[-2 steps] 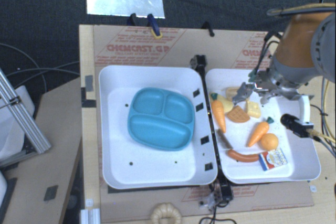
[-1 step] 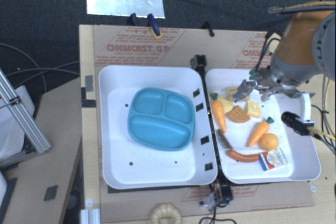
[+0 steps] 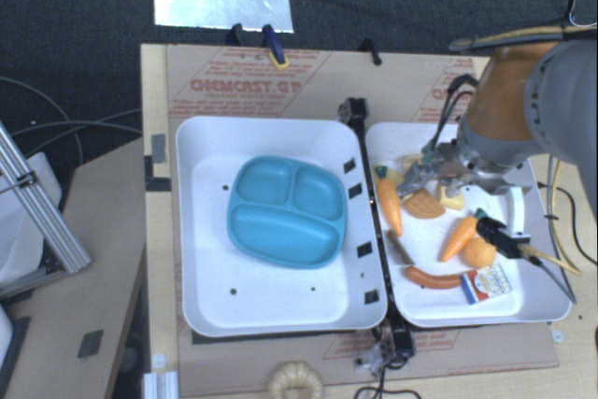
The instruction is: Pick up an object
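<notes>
My gripper hangs low over the upper left part of the right bin. Just below it lies a round brown waffle-like biscuit. A long orange carrot lies to the gripper's left, along the bin's left wall. A pale yellow block sits beside the biscuit, partly hidden by the wrist. Nothing can be seen held in the gripper.
Lower in the right bin lie a second carrot, an orange ball, a sausage and a small red, white and blue carton. The left bin holds a blue divided plate.
</notes>
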You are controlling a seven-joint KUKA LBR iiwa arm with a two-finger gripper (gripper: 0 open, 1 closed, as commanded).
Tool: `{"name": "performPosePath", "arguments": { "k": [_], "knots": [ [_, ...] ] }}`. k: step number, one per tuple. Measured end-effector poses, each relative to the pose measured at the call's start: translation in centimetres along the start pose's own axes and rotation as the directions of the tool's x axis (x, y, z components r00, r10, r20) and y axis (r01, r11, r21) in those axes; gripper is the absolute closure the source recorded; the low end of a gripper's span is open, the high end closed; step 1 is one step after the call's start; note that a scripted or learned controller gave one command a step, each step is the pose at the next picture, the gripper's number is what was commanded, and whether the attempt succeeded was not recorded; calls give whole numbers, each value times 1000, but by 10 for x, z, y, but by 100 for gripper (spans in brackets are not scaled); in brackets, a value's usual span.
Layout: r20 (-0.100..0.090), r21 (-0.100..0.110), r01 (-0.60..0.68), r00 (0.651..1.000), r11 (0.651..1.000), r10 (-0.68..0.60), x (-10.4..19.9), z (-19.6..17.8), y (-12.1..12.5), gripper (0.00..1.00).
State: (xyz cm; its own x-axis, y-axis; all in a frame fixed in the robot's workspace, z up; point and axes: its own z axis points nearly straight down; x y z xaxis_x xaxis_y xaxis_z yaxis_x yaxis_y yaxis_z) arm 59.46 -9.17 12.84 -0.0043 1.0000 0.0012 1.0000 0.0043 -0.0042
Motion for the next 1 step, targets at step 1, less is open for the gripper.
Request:
{"name": "performPosePath", "arguments": {
  "k": [1],
  "knots": [
    [11, -13, -7, 1000, 1000, 8, -6, 42, 2, 0]
  ]
}}
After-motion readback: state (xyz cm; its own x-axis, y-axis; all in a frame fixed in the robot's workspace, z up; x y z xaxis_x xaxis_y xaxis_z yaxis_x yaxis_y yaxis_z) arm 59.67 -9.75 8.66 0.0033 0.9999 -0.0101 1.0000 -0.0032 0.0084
